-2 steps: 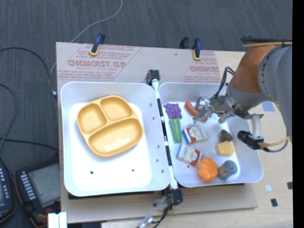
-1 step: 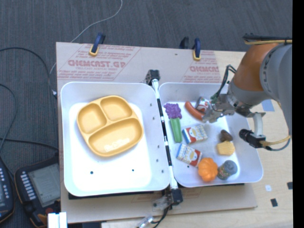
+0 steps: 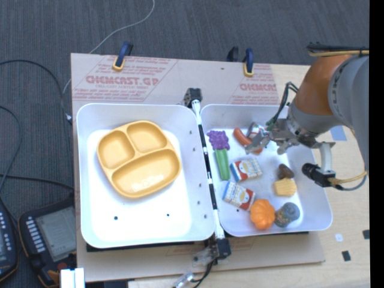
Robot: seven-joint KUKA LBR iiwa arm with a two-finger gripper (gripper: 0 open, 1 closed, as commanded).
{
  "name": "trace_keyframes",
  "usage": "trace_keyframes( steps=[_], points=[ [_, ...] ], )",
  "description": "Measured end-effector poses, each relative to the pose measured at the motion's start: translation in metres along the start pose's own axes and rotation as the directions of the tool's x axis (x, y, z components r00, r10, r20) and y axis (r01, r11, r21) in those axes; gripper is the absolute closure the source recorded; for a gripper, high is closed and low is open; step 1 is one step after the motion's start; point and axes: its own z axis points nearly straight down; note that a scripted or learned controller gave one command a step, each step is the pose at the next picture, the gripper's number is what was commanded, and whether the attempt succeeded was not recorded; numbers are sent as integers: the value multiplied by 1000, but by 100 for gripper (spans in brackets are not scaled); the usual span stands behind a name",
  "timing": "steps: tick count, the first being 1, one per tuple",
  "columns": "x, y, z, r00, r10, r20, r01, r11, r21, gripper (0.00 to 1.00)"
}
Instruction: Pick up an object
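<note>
Bright even light, soft shadows, sharp

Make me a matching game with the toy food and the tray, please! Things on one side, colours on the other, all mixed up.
Things:
1. divided plate in the left bin
2. bunch of grapes
3. pumpkin
4. corn cob

Colours:
A. orange
B. pale yellow
C. purple
D. golden yellow-tan

Right pairs: 1-D, 2-C, 3-A, 4-B
</note>
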Motion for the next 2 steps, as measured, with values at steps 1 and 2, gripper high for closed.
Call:
trace_keyframes(
  steps=[1,2],
  points=[
    [58,-33,25,1000,0,3,0,1000,-7,0],
    [58,-31,14,1000,1,3,0,1000,-11,100]
  ],
)
